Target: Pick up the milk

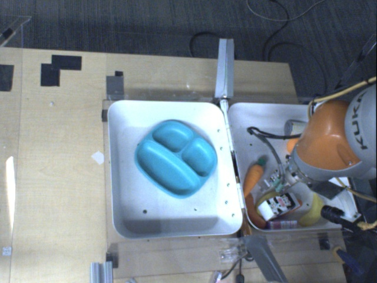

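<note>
Beside the left bin (118, 175) holding a blue tray (175, 157), the tool (281, 184), grip unclear, hovers above the milk (277, 206).

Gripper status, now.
Gripper: low in the right bin over the milk; open or shut cannot be told.
</note>
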Robot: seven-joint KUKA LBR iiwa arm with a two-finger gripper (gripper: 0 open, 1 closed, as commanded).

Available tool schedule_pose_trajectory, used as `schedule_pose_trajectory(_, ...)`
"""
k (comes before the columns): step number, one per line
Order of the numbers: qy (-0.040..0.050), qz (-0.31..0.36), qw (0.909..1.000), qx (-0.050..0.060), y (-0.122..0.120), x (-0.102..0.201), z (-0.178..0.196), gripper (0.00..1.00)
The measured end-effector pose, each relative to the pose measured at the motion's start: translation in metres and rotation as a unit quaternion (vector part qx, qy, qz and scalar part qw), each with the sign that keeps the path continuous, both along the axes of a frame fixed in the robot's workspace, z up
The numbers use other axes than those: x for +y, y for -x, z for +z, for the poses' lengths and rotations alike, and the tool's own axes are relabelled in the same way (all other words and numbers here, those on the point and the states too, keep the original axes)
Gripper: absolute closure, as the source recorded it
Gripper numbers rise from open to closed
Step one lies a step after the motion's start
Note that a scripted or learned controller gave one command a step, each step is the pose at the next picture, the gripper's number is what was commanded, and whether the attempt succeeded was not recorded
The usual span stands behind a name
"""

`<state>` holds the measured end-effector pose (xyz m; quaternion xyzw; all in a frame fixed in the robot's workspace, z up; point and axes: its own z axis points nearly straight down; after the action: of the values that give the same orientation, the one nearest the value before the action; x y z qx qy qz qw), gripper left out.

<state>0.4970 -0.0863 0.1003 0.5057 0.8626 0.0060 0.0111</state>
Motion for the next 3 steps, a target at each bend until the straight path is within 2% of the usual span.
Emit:
schedule_pose_trajectory(1, -0.0029, -0.168, 0.9858, 0.011, 0.0082, 0.0553, 0.0836, 1.00)
schedule_pose_trajectory(2, -0.0029, -0.168, 0.9858, 0.011, 0.0082, 0.0552, 0.0835, 0.00)
schedule_pose_trajectory(3, -0.0018, -0.107, 0.9942, 0.011, 0.0085, 0.0491, 0.0832, 0.00)
